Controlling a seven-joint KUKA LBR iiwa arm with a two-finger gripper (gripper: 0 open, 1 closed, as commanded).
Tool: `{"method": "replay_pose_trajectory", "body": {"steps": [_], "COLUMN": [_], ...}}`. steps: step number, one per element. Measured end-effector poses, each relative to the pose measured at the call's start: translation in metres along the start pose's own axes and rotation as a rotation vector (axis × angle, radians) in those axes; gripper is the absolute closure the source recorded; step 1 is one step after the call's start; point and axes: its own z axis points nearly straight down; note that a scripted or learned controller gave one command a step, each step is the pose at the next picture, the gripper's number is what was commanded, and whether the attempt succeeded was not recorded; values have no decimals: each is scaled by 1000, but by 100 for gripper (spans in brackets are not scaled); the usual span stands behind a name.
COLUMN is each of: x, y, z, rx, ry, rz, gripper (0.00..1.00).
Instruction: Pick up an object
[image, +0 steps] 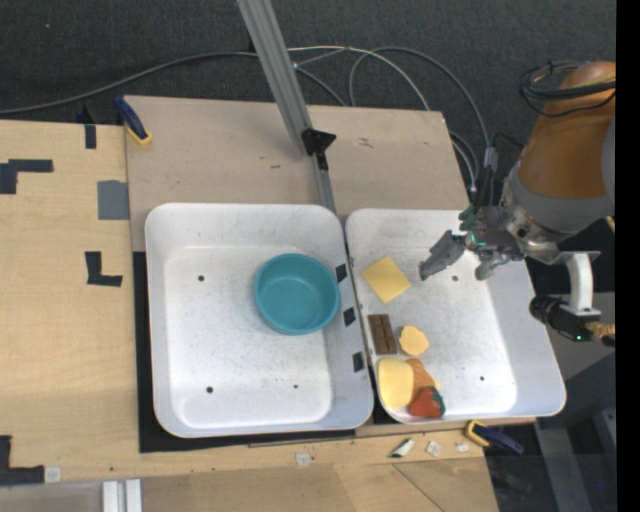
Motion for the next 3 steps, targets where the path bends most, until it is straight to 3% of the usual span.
{"method": "replay_pose_trajectory", "body": {"steps": [1, 3], "x": [0, 10], "y": [0, 0], "z": [0, 98], "rx": [0, 5], "ry": [0, 0], "rz": [0, 1], "gripper": [0, 0]}}
